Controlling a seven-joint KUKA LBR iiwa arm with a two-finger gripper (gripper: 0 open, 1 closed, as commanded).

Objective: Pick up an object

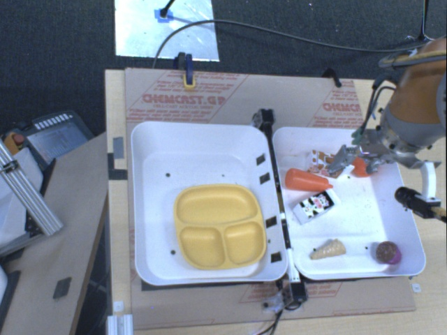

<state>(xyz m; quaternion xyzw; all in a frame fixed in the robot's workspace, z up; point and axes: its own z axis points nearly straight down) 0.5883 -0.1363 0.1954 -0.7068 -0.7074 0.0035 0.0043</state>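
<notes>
At the far side of the right bin (412,260), we find a small orange object (360,167) just right of the gripper (347,160); jaw state: we cannot tell. One carrot (307,181) lies left, axis left-right. One card (314,206), one cone (327,249), one purple ball (387,252), one yellow tray (218,225).

We look down from one fixed camera set above the surface (230,93), tilted at a slant so the far edge sits toward the top of the frame. We stand far enough back to take in both white bins, the left bin (150,187) and the right bin (363,215), side by side, plus dark floor (56,47) beyond. The arm (419,82) enters from our right edge.
</notes>
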